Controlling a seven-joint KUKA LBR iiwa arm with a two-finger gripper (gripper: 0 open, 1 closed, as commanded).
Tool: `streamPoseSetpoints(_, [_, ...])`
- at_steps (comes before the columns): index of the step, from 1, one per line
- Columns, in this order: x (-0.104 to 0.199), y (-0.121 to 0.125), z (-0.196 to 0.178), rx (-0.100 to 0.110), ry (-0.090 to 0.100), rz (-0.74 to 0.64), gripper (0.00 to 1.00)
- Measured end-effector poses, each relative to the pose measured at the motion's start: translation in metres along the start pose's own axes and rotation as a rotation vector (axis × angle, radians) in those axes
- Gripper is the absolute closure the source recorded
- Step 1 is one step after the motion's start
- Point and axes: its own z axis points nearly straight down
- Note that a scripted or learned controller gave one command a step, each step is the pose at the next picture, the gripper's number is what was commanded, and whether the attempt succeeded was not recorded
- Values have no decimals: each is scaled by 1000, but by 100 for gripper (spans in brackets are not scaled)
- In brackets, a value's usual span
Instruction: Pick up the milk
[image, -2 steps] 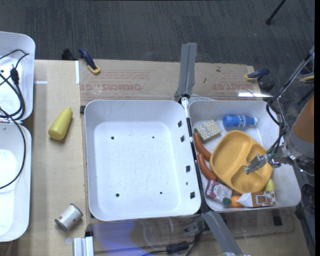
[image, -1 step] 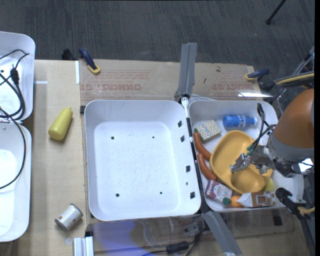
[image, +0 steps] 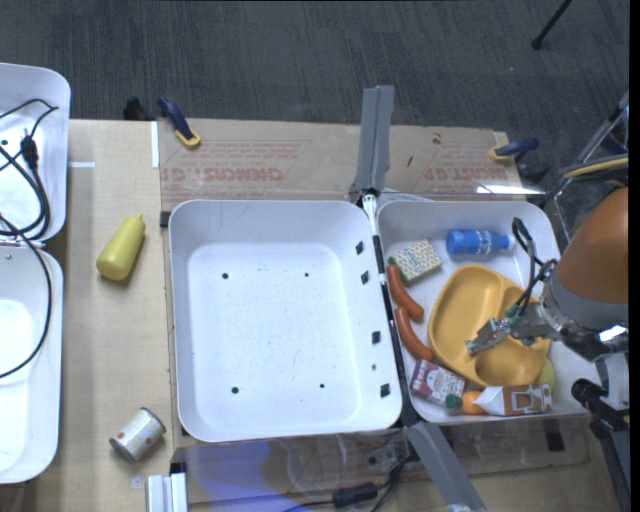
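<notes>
A single fixed camera looks down from above at a slant on the surface (image: 110, 320), far enough back to take in both white bins whole. The left bin (image: 270, 225) sits near the middle of the frame; the right bin (image: 545, 215) lies toward the right side. The far edge of the surface runs along the upper part of the picture, with dark floor (image: 300, 50) beyond it. The arm (image: 600, 265) enters from the right edge, partly cut off by the frame.
</notes>
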Motion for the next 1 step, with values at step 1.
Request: streamPoseSetpoints(1, [19, -9, -9, -10, -8, -78, 0])
